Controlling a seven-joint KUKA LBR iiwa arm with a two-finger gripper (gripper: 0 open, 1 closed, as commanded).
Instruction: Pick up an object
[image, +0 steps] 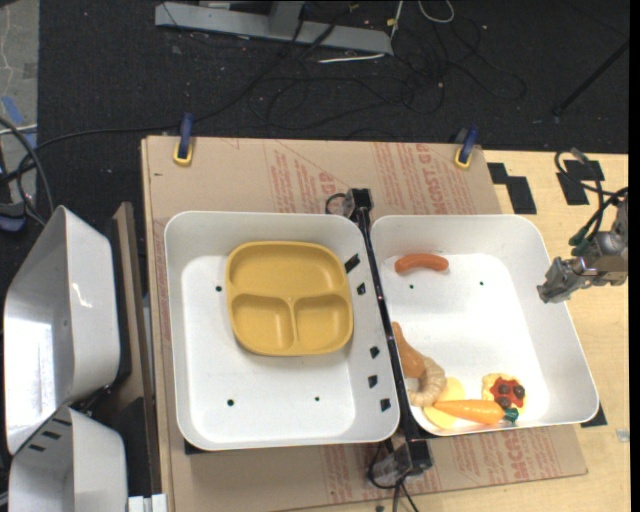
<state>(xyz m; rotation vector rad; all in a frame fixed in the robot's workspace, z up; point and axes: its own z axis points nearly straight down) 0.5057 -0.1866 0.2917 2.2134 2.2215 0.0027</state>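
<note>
Two bins, one tray, four toy foods.

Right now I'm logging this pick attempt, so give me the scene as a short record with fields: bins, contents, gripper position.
left bin: shallow white bin holding a yellow divided plastic plate
right bin: shallow white bin holding an orange toy sausage near the far side; orange toy carrot, tan toy piece and small yellow, red and green toy at the near edge
gripper: at the right bin's right rim, apart from every toy

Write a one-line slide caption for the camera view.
Gripper at the right white bin's edge; toy sausage and carrot inside, sectioned yellow plate in the left bin.
</note>
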